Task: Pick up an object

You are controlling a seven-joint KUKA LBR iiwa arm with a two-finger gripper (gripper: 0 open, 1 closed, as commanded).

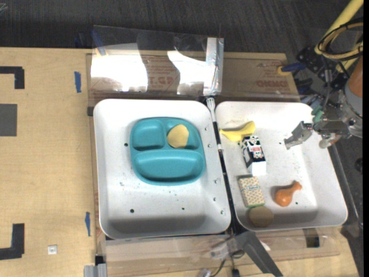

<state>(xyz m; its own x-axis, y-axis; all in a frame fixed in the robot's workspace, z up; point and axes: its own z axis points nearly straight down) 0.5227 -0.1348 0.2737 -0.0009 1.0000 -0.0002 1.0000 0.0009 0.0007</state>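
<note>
1. We take the divided tray (167,160) in the left bin (109,172) as landmark; a round fruit (177,136) sits in its back-right compartment.
2. Right of the tray, in the right bin (323,189), we see a banana (236,131), carton (253,152), box (251,190) and pear (286,194).

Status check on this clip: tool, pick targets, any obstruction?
Tool over right bin's upper right, nothing seen in it. Banana, cow-print carton, snack box, orange drumstick lie loose. Nothing directly beneath the tool.
</note>
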